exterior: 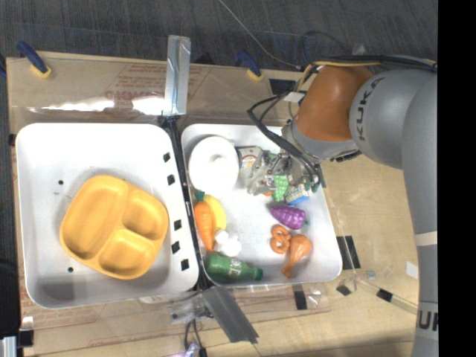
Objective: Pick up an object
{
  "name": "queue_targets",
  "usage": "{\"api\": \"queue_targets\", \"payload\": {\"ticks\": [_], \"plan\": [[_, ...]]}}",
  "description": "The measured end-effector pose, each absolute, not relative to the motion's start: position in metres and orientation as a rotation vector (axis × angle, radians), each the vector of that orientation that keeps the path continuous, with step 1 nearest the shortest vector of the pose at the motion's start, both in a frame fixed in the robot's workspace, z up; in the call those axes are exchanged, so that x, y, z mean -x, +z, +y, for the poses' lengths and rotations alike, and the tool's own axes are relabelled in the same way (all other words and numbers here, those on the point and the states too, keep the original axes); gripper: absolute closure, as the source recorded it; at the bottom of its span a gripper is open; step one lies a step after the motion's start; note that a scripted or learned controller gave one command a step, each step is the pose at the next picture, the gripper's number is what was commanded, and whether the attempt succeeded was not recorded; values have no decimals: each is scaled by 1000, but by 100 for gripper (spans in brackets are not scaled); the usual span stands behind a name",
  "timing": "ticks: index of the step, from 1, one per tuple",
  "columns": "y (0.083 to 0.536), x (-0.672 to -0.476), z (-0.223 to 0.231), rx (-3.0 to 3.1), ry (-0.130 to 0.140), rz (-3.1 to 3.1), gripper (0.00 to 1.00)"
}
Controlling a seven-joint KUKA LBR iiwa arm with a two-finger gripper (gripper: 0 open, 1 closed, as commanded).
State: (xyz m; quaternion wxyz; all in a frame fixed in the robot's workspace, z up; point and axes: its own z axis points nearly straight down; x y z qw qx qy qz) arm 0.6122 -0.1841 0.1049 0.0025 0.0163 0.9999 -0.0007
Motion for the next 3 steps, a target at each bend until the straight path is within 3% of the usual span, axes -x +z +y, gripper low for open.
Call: {"api": "queue_targets", "payload": {"ticks": [1,2,3], "plan": [[211,-604,-166,-303,-2,3118,100],[238,-644,-122,-596,0,3079,100],[270,-621,-150,-230,-2,3128,100]]}}
